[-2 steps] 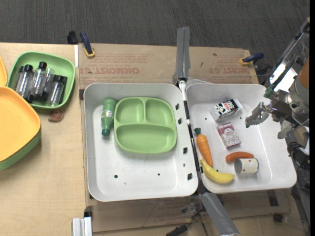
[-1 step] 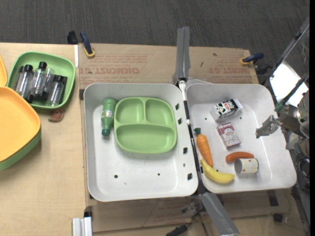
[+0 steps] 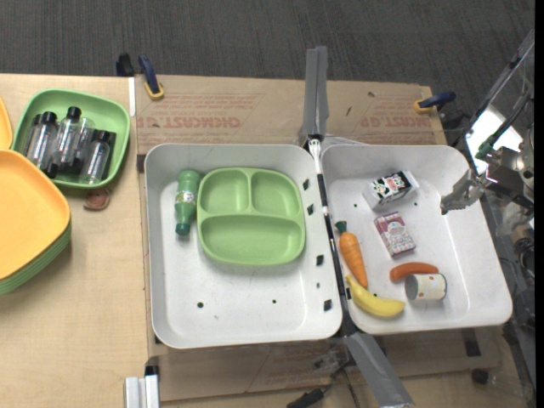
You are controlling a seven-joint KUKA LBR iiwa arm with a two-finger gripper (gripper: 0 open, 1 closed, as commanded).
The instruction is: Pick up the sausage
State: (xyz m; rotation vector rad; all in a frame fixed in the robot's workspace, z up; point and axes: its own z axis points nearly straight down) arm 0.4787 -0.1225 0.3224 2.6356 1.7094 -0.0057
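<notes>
The sausage [image 3: 414, 270] is a short red-orange link lying in the front part of the right bin [image 3: 476, 308]. It touches a small white cup [image 3: 426, 287] just in front of it. My gripper [image 3: 460, 196] hangs at the right bin's right rim, well behind and to the right of the sausage, apart from it. The arm behind it is mostly cut off at the view's right edge.
The right bin also holds a carrot [image 3: 353, 257], a banana [image 3: 375, 302], a pink box [image 3: 395, 234] and a small black-and-white carton [image 3: 391, 188]. The left bin [image 3: 238, 313] holds a green divided plate [image 3: 251, 215] and a green bottle [image 3: 185, 201]. A green tray of bottles [image 3: 72, 138] and orange plates [image 3: 25, 219] sit at the left.
</notes>
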